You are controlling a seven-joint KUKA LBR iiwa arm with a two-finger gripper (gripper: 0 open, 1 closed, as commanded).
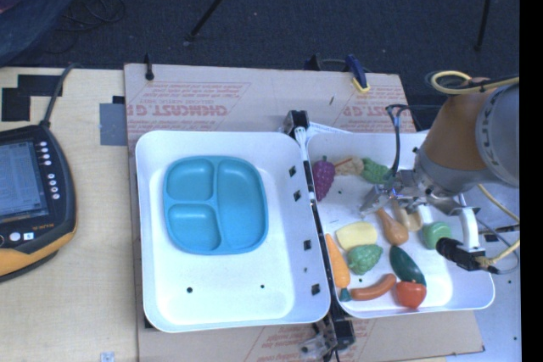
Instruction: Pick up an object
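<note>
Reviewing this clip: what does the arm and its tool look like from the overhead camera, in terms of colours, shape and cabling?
The arm is a thick rounded body, grey at the right edge with a broad orange-brown band towards the wrist. Below it the tool is a cluster of small metallic grey parts. A thin dark cable loops up beside the wrist, and a yellowish cable loop lies behind the arm. No markings are readable.

Light was even and fairly bright over the two white bins (221,301), with a cool bluish cast. Floor beyond the surface's far edge lay dark. Soft shadows only. Mild glare on the blue tray (215,204). Detail was soft overall, small items grainy.
</note>
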